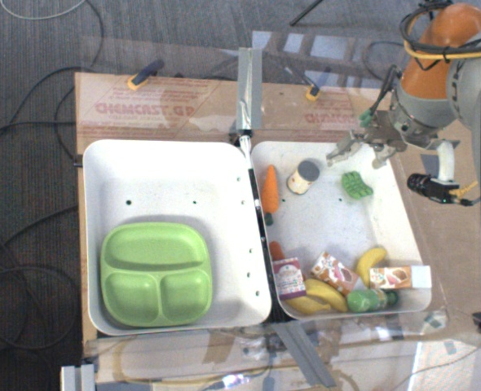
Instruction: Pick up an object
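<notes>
Two-finger gripper (361,147): fingers spread, nothing between, at right white bin (387,210) far edge. Nearest target: green ridged plastic toy (355,185), far-right corner. Advice: centre over toy, descend straight, then pinch.

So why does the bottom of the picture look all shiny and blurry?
In the camera view, a clear glossy sheet along the bench's front edge catches the light, so white glare streaks smear what lies under it. The left bin is evenly lit, with only soft shadows under its rim. The green tray looks sharp; the gripper is a little blurred.
</notes>
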`<action>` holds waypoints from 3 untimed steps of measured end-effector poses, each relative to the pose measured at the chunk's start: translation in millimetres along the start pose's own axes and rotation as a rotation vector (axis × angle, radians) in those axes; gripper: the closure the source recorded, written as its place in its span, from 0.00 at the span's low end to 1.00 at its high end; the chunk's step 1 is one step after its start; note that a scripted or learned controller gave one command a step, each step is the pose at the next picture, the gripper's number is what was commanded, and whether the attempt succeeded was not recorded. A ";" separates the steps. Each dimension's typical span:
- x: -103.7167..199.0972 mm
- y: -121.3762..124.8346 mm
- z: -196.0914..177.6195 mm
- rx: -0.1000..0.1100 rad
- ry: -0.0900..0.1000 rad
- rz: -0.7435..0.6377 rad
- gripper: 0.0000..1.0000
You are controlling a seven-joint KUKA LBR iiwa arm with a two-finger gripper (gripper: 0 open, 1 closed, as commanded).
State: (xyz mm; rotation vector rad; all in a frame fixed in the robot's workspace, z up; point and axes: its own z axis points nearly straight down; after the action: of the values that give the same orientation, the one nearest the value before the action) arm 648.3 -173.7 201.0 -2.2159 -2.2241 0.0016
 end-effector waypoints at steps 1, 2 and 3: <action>-29.8 3.7 106.6 -0.002 0.000 0.070 0.00; 52.5 5.2 21.5 -0.002 -0.001 -0.027 0.00; 17.2 -9.2 14.5 0.000 -0.003 0.233 0.00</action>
State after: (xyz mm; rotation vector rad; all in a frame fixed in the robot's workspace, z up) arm 639.0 -156.4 186.5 -2.4617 -1.9523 0.0048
